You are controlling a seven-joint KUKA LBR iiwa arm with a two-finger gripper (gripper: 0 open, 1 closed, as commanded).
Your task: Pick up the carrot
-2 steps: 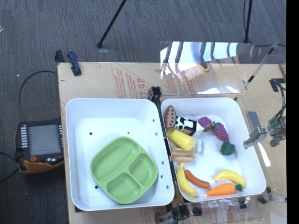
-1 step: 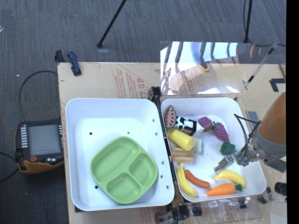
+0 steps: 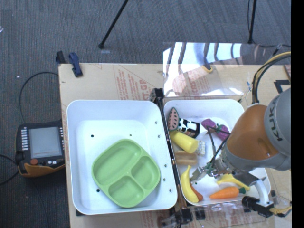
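The carrot (image 3: 224, 193) is a small orange taper lying flat near the right bin's (image 3: 237, 104) front edge. Just above it a yellow piece (image 3: 232, 179) lies, a banana (image 3: 186, 184) to its left. The gripper (image 3: 203, 170) hovers beside the banana, fingers spread, holding nothing
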